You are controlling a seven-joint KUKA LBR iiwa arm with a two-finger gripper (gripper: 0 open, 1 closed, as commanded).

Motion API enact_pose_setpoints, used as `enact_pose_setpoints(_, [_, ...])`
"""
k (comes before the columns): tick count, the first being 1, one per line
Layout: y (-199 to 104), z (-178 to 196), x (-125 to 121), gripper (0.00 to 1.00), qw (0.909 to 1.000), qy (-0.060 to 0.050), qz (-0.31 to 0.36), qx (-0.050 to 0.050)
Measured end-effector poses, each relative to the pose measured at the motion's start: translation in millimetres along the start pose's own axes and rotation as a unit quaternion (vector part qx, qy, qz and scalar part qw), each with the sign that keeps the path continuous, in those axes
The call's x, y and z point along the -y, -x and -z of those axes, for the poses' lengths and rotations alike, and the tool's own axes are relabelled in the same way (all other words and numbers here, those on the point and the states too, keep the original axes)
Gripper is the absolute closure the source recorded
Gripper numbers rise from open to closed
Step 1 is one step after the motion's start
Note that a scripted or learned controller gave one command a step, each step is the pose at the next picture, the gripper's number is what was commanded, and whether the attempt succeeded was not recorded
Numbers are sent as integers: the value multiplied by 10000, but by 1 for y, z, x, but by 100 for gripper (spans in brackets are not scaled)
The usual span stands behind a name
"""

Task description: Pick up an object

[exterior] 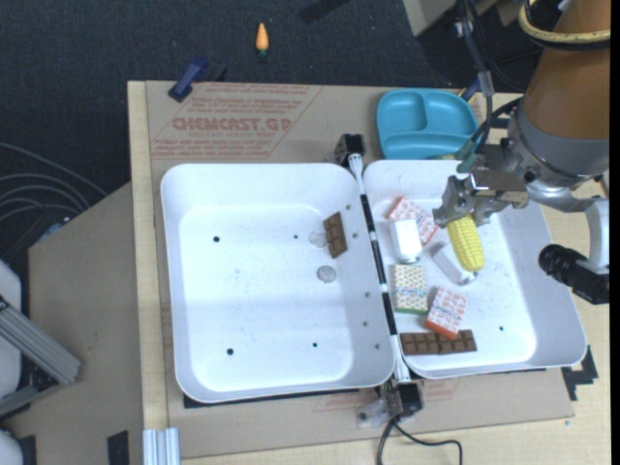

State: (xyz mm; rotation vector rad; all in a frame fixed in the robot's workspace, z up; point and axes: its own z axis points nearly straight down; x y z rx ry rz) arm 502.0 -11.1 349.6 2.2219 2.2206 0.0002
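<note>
My gripper (467, 211) hangs over the far middle of the right bin (542, 327). A yellow corn cob (468, 244) lies slanted right below it, its upper end meeting the gripper's tip. I cannot make out whether the cob is gripped or just lying beneath. Partly under the cob's lower end sits a small white piece (451, 263). To the left are a white cup (406, 239), a red-and-white packet (411, 208), a green checked packet (410, 287), an orange-and-white packet (447, 311) and a brown chocolate bar (438, 342).
The left bin (194, 260) holds a small brown bar (335, 233) and two clear discs (326, 274) near its right wall. A blue divided tray (426, 124) stands behind the right bin. On the dark floor lie a carrot (262, 37) and a blue object (187, 80).
</note>
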Motion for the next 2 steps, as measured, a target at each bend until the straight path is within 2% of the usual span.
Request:
enact_pose_setpoints(1, [-39,-84,-4,100,10000,-12,5,-3])
enact_pose_setpoints(2, [-110,-109,11,100,10000,-22,8,-3])
